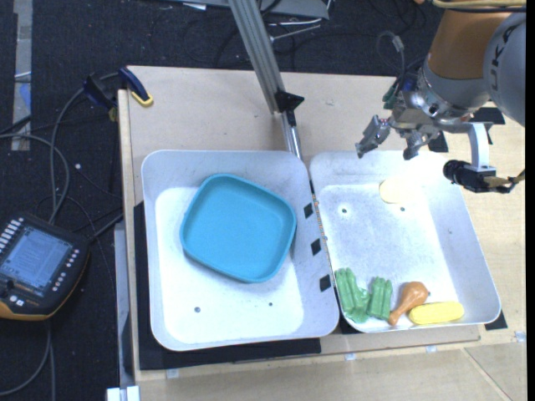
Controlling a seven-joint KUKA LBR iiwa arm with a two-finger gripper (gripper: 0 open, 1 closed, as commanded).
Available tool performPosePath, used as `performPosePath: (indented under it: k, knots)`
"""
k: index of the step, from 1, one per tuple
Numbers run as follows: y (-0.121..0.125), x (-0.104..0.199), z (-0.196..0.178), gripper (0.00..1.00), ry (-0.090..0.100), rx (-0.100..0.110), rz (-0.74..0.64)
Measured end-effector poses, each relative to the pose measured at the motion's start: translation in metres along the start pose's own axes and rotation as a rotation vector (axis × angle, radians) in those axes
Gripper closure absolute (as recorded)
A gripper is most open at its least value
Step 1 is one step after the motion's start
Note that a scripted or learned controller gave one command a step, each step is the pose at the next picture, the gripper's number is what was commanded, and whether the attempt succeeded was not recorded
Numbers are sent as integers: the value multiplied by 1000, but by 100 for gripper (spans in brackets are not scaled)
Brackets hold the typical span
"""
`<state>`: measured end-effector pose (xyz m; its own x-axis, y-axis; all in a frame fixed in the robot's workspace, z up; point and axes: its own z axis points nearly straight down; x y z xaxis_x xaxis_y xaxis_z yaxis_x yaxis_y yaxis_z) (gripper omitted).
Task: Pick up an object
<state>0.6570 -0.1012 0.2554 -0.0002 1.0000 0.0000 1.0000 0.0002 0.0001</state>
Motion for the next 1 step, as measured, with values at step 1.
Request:
performPosePath:
  k: [1]
  knots:
    - [7,1,46,0,0,4,0]
